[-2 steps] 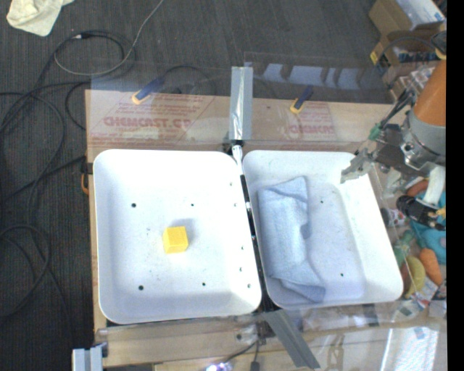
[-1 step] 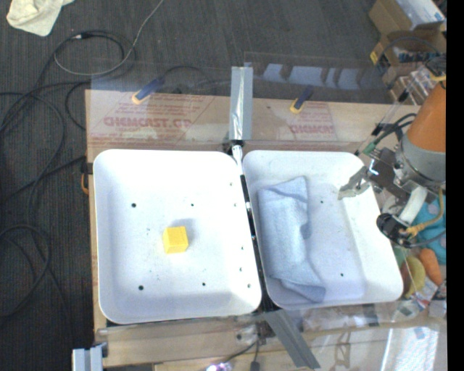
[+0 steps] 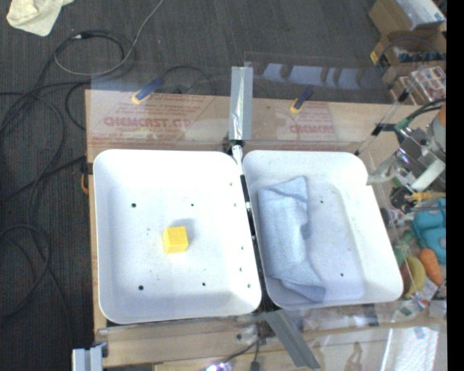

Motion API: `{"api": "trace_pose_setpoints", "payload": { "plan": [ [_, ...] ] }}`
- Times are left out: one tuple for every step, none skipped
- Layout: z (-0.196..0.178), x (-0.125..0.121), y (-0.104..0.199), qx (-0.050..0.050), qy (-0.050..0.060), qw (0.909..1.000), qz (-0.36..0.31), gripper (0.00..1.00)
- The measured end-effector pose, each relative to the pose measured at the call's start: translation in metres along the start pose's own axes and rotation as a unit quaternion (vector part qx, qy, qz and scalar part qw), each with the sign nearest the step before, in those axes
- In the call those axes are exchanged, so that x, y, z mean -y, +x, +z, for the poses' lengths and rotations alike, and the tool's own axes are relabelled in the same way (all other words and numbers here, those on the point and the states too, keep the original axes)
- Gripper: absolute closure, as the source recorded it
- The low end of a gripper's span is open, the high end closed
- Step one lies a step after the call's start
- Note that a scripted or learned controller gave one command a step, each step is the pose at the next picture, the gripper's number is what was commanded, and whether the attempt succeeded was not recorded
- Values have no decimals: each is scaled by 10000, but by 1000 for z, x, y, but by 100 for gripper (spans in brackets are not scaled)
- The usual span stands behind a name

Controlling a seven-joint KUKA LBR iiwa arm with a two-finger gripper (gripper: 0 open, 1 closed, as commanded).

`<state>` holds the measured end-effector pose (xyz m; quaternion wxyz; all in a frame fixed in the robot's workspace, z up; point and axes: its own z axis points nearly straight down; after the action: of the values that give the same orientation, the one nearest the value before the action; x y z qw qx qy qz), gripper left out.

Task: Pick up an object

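Observation:
A small yellow cube (image 3: 175, 240) lies near the middle of the left bin (image 3: 116, 174). A pale blue folded cloth (image 3: 290, 239) lies in the right bin (image 3: 362, 217), along its left half. My gripper (image 3: 413, 172) hangs at the far right, outside the right bin's rim and well away from both objects. Clutter behind it blurs its outline.
A metal divider strip (image 3: 239, 109) stands behind the gap between the bins. Coloured toys (image 3: 428, 239) and boxes crowd the right edge beside the right bin. Cables (image 3: 87, 51) and a rag (image 3: 36, 14) lie on the dark floor behind.

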<state>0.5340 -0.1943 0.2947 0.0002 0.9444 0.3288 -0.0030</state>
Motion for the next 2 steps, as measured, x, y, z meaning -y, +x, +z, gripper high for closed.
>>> {"api": "trace_pose_setpoints", "payload": {
  "plan": [
    [75,37,75,2,16,9839,1789,0],
    [199,52,-6,-12,19,9926,1214,0]
  ]
}}
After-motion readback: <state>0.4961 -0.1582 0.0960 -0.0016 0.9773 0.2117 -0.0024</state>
